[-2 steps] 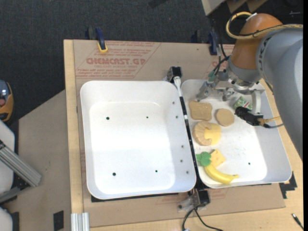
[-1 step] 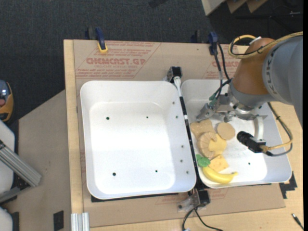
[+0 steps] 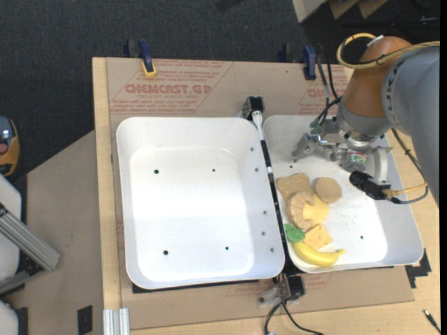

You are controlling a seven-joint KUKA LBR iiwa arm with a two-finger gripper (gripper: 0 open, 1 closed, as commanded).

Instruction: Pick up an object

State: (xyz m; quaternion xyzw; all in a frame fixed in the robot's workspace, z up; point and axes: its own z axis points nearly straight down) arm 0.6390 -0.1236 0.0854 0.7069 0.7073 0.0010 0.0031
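We see the left bin (image 3: 188, 201) well to the left of the pincer (image 3: 307, 147). The pincer hangs low over the right bin (image 3: 391, 246), and we cannot tell its state. Just below it and slightly to its left lie a tan bread slice (image 3: 292, 184), a round biscuit (image 3: 327, 190) and, nearer the front rim, a banana (image 3: 318, 257), all apart from the pincer.

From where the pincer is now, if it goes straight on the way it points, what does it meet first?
The pincer points toward the view's left and slightly down, above the right bin. It would probably first meet that bin's white floor near the divider, just above the tan food pieces. Depth is unclear.
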